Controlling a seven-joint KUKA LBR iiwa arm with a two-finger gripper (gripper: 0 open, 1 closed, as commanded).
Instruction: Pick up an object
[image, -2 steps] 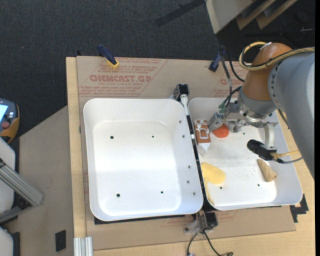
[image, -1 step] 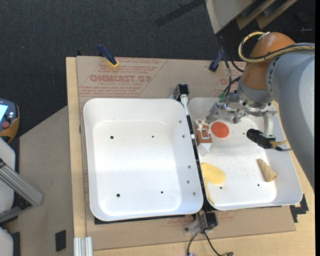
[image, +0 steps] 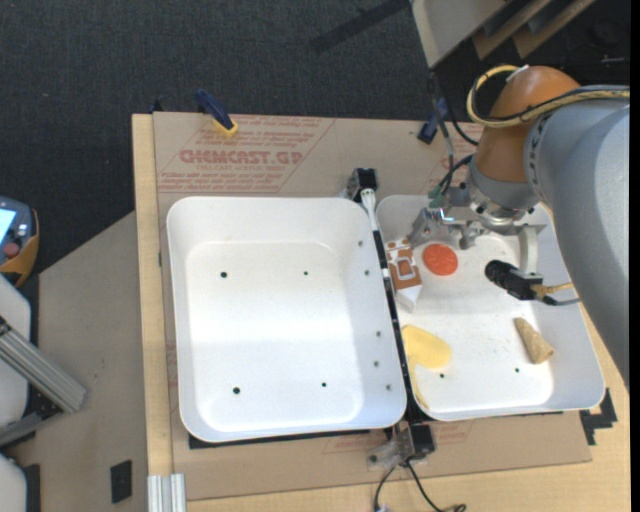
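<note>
We take the orange-red disc (image: 440, 261) as our target; it lies in the bin nearer the arm (image: 480, 385). The pincer (image: 448, 230) hangs just behind the disc, and we cannot tell whether it is apart or together. To grasp well, we judge we should centre over the disc, descend straight, and stay off the patterned card (image: 403, 266) just beside the disc. The yellow piece (image: 427, 348) and brown cork (image: 535, 340) lie well in front of the disc, clear of the approach.

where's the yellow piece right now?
Camera view: the yellow piece lies in the right bin, near its left wall, nearer the camera than the patterned box and red disc.
</note>
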